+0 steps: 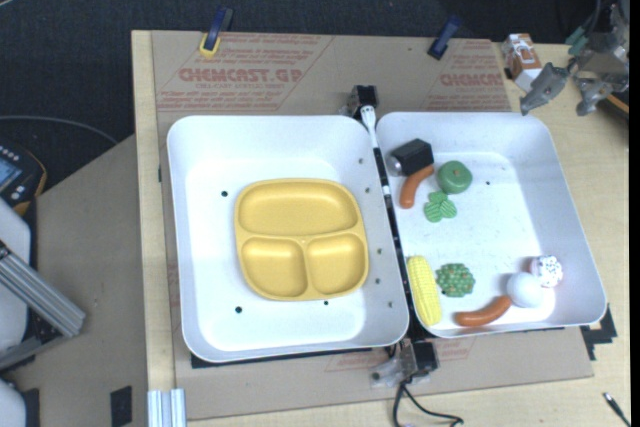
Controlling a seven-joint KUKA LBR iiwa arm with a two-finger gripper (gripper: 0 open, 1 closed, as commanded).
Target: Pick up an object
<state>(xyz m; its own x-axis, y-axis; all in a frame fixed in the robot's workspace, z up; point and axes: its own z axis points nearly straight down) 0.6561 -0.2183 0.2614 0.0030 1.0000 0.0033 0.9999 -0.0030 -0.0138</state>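
Observation:
The right bin (560,205) holds several toy foods. A black block (411,156), an orange sausage (413,185), a round green piece (455,176) and a leafy green piece (439,208) lie near its far left. A corn cob (424,288), broccoli (456,279), a second sausage (482,314), a white ball (528,290) and a small white speckled piece (548,267) lie along its near side. My gripper (562,93) hovers beyond the bin's far right corner, open, with nothing between its fingers and well away from every item.
The left bin (200,215) carries a yellow divided plate (300,237). Clamps (214,32) sit on the cardboard at the back. A small orange and white box (518,53) stands just left of the gripper.

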